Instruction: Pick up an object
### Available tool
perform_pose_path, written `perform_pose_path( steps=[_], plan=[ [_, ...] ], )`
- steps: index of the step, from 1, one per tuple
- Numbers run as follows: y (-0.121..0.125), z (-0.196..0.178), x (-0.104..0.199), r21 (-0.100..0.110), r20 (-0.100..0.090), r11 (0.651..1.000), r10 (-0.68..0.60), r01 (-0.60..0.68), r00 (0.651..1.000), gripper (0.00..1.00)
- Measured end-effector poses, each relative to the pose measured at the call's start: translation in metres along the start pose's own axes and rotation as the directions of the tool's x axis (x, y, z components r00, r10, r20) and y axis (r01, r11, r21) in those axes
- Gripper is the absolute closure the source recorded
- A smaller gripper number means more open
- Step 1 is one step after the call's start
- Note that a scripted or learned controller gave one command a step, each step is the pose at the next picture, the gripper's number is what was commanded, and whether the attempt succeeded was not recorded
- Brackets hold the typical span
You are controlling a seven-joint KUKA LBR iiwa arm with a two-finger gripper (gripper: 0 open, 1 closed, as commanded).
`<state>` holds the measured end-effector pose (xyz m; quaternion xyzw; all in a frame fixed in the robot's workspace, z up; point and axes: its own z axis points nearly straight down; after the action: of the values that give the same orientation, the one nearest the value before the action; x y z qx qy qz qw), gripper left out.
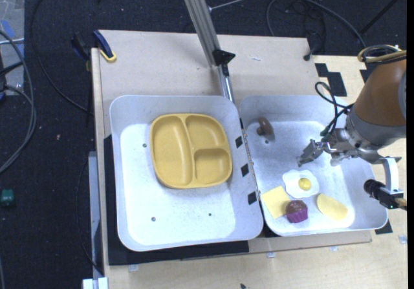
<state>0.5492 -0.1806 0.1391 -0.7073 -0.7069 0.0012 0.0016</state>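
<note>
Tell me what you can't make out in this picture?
- Hand, camera view: too small and dark to tell open from shut.
- Brown object at the right bin's far side: too small to identify.
- Arm: cut off by the right edge.

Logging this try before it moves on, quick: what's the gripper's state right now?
Gripper: hovers over the right bin, above the fried egg, with nothing between its fingers; open or shut cannot be told.
</note>
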Motion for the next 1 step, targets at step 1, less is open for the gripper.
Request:
perform_pose_path(
  steps=[1],
  plan=[
    [0.0009, -0.0128, -0.0005, -0.005, 0.002, 1.000, 0.000, 0.000, 1.000, 1.00]
  ],
)
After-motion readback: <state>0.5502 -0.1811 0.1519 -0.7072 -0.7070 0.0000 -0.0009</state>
